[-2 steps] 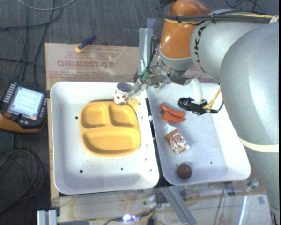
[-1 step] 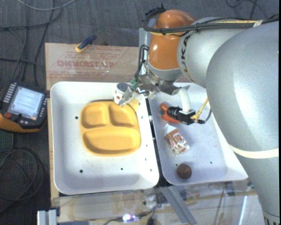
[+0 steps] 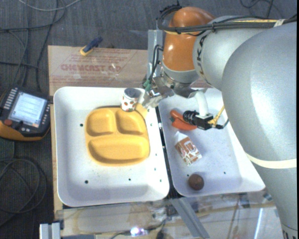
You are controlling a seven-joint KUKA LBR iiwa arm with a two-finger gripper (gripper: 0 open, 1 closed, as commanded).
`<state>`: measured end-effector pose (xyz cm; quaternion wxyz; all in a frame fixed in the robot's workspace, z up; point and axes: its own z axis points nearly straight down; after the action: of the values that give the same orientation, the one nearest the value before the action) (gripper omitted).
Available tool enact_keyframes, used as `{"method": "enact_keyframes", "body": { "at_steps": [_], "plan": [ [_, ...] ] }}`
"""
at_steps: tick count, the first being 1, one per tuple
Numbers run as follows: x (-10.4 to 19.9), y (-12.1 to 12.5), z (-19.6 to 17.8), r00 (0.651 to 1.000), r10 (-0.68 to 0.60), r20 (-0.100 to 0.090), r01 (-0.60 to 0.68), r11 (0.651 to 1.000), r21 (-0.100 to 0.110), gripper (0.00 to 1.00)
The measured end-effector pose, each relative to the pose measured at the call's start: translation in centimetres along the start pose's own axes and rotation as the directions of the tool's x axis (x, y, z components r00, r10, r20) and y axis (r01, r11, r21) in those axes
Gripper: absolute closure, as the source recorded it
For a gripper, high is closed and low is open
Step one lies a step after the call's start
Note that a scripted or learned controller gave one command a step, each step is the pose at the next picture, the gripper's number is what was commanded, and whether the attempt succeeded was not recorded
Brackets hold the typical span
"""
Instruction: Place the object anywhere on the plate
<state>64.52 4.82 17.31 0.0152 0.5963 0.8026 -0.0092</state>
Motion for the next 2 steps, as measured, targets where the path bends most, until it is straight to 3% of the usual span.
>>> {"method": "enact_keyframes", "body": {
  "at_steps": [1, 2],
  "plan": [
    [5.6, -5.6, -1.2, 0.936, -0.35, -0.037, 0.35, 0.937, -0.008, 1.0],
    [9.6, -1.0, -2.8, 0.911, -0.41, -0.036, 0.41, 0.912, -0.011, 1.0]
  ]
}}
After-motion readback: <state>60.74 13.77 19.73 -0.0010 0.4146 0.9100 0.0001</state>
